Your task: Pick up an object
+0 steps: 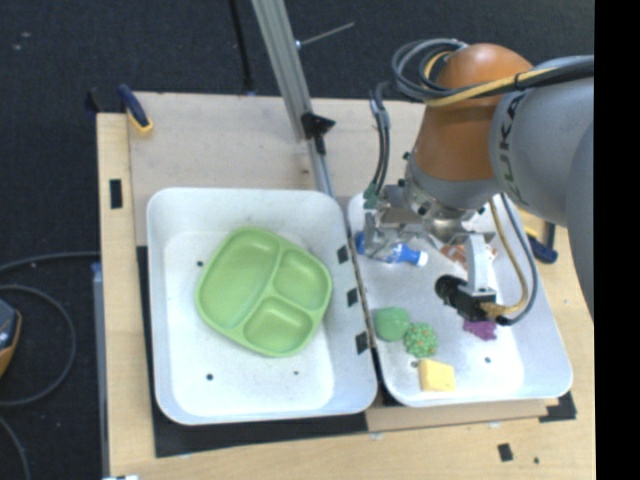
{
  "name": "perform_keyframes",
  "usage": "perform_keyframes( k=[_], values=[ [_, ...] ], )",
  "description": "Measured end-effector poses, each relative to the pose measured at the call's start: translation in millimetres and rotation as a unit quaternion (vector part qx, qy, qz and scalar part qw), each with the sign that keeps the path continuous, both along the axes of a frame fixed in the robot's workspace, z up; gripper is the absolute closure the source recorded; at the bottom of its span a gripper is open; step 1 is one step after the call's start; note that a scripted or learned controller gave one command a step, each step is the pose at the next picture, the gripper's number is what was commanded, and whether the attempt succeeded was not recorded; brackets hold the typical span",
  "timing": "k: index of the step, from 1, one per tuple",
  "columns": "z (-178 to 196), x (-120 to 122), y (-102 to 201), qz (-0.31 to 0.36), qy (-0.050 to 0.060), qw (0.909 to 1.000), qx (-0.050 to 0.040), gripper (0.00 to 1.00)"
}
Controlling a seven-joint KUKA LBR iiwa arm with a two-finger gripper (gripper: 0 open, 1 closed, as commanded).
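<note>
Two white bins sit side by side on the wooden surface (220,138). The left bin (170,368) holds a green divided plate (265,290), lying flat near its middle. The right bin (540,368) holds the small loose things. A blue and white tube (405,256) lies toward 11 o'clock of that bin. A smooth green lump (391,321) lies at about 8 o'clock, close to the wall shared with the left bin. A bumpy green ball (421,340) is just beside the lump, at its 4 o'clock. A yellow block (436,375) rests at 6 o'clock near the front rim, and a small purple piece (483,329) sits toward 3 o'clock, well apart from the block.

A slanted metal rail (285,63) comes down from 12 o'clock of the view and ends at the gap between the bins. A blue and yellow clamp (135,108) grips the surface's corner at 10 o'clock.

The arm (540,138) reaches in from 3 o'clock and bends down over the right bin's back half. Its wide orange band covers part of that bin. The gripper (379,234) points down at the bin's 11 o'clock corner, just beside the tube and seemingly at its 10 o'clock end. The view is too cluttered there to tell whether the gripper is spread or closed, or whether it touches the tube.
</note>
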State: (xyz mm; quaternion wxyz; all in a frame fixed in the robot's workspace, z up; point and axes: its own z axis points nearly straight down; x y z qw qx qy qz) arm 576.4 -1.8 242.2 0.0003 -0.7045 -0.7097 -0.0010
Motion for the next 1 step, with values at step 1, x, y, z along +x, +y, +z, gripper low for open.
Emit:
perform_keyframes(
  k=[1],
  values=[
    [1.1, -25.3, 43.3, 0.000, 0.001, 1.0000, -0.0003, 1.00]
  ],
)
